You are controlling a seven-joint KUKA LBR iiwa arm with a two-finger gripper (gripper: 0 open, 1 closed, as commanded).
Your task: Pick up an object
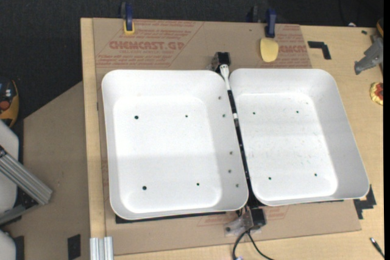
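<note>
I could not tell how far my hand was open, or whether it held anything. On the side my arm reaches in from, a small red and yellow thing lay on the brown board at the edge of the view, apart from the right bin. I could not tell whether it was the object to pick up. Just beyond it lay a jagged grey piece. Farther from my side, the left bin sat beside the right one, a black cable running between them. At the board's far edge were a pale yellow pad and two blue clamps.
</note>
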